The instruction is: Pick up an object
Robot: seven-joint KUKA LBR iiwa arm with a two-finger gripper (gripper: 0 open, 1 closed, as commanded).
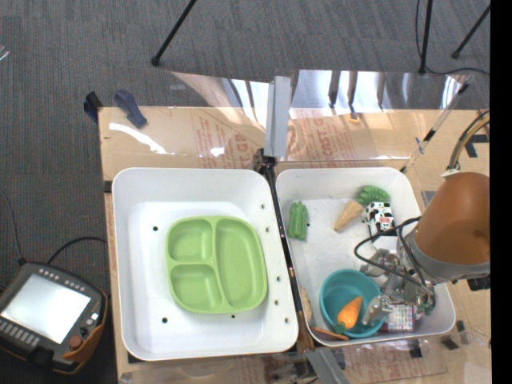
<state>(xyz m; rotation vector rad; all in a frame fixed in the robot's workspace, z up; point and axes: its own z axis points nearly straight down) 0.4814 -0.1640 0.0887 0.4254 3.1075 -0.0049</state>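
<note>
My tool (382, 304) sits low in the right bin (320, 184), at the teal bowl's (336, 294) rim beside the carrot (349, 312) (its opening I cannot tell).

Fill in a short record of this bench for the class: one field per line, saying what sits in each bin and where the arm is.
left bin: green divided tray, lying flat
right bin: teal bowl, green pod, cone, leafy green toy, black-and-white toy
bowl contents: orange carrot
bowl position: near front edge of right bin
arm: reaching in from the right, over the right bin
gripper: low, beside the bowl's right rim
tablet: on the floor, left of the bench
</note>
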